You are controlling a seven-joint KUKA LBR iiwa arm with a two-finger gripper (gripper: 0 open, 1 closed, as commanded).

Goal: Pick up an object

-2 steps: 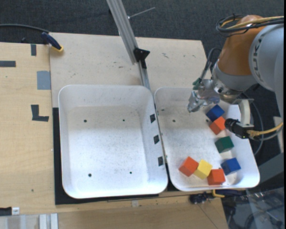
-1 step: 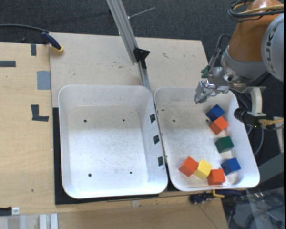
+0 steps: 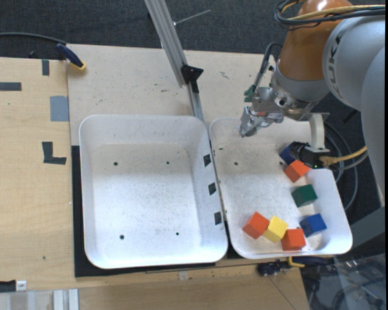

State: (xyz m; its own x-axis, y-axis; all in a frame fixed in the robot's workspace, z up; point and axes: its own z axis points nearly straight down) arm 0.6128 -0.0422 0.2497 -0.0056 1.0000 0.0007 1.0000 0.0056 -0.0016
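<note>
My gripper [image 3: 249, 129] hangs over the far left corner of the right bin [image 3: 246, 179], its fingertips close together with nothing between them. Several small blocks lie in that bin. Along the right wall sit a dark blue block [image 3: 288, 152], an orange-red block [image 3: 296, 170] and a green block [image 3: 304, 195]. Near the front edge are an orange block [image 3: 255, 225], a yellow block [image 3: 275, 228], a second orange-red block [image 3: 293, 239] and a blue block [image 3: 313, 224]. All of them lie well to the right and front of the gripper.
The left bin [image 3: 142, 186] stands beside the right one, separated by a shared raised rim. A slanted metal rail [image 3: 171, 41] crosses the bench behind the bins. Cables [image 3: 339, 154] run past the right bin's far right corner.
</note>
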